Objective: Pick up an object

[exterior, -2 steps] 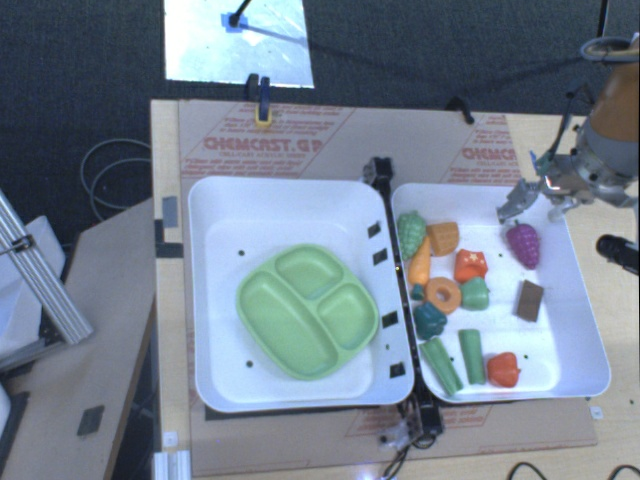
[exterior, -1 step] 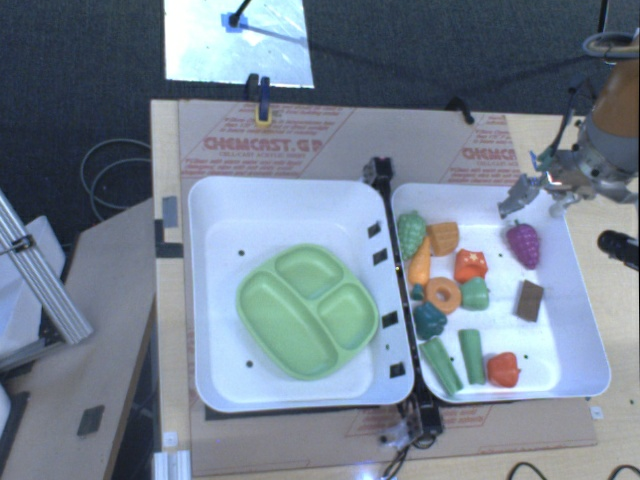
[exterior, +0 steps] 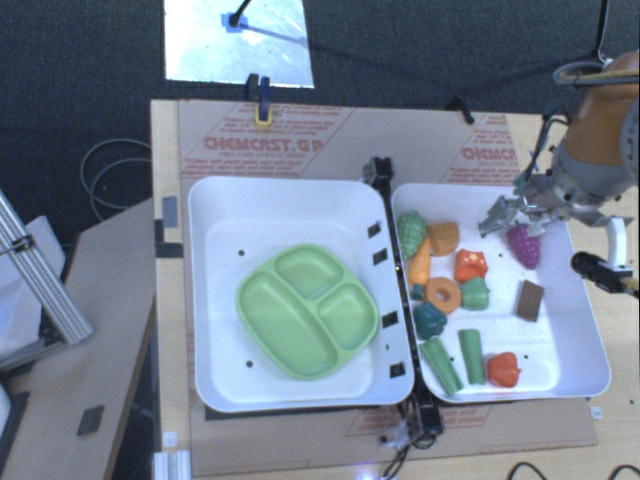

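Bins come as a pair: the left bin (exterior: 215, 268) carries one light green divided plate (exterior: 306, 311) with three compartments, and the right bin (exterior: 575, 313) carries a scatter of toy food. Counted there: one purple grape bunch (exterior: 523, 244), one brown block (exterior: 529, 300), one orange ring (exterior: 442, 294), one carrot (exterior: 421, 262), one knobbly green piece (exterior: 411, 231), one orange lump (exterior: 443, 237), one red-orange piece (exterior: 470, 264), one green chunk (exterior: 474, 294), one teal piece (exterior: 430, 320), two green sticks (exterior: 455, 358) and one red tomato-like piece (exterior: 503, 369). Above the bin's upper right part, the gripper (exterior: 512, 214) shows metal fingers spread somewhat apart; they sit just above the grape bunch and seem to meet its top, though whether they grasp it cannot be told. Most toys look like smooth moulded plastic; the grapes are bumpy, the block flat-sided. Both bins are shallow, white and round-cornered, resting on a printed cardboard sheet (exterior: 300, 143).
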{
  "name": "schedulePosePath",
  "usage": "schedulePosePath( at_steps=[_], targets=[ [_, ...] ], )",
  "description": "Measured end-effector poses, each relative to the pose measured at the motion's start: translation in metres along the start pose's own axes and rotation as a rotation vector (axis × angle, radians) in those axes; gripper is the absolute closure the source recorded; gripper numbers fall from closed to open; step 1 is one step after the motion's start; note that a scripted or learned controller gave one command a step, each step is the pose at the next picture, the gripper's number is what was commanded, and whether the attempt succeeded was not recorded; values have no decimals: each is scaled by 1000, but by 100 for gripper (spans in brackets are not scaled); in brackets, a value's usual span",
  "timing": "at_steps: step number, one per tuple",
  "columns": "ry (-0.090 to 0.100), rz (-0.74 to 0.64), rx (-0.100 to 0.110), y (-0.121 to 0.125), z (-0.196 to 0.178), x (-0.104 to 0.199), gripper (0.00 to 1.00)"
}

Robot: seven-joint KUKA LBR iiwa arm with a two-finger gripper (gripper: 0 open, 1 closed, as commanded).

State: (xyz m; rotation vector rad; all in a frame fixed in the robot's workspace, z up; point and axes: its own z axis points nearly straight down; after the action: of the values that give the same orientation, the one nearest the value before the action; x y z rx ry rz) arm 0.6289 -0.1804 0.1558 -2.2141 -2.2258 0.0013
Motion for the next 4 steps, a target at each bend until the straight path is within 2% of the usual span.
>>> schedulePosePath(
  at_steps=[1, 2, 3, 4],
  targets=[
    [5, 1, -2, 8, 51, -5, 0],
    [11, -3, 6, 8, 72, 1, 0],
    [2, -4, -5, 10, 60, -2, 100],
    [-3, -1, -10, 21, 7, 3, 100]
  ],
)
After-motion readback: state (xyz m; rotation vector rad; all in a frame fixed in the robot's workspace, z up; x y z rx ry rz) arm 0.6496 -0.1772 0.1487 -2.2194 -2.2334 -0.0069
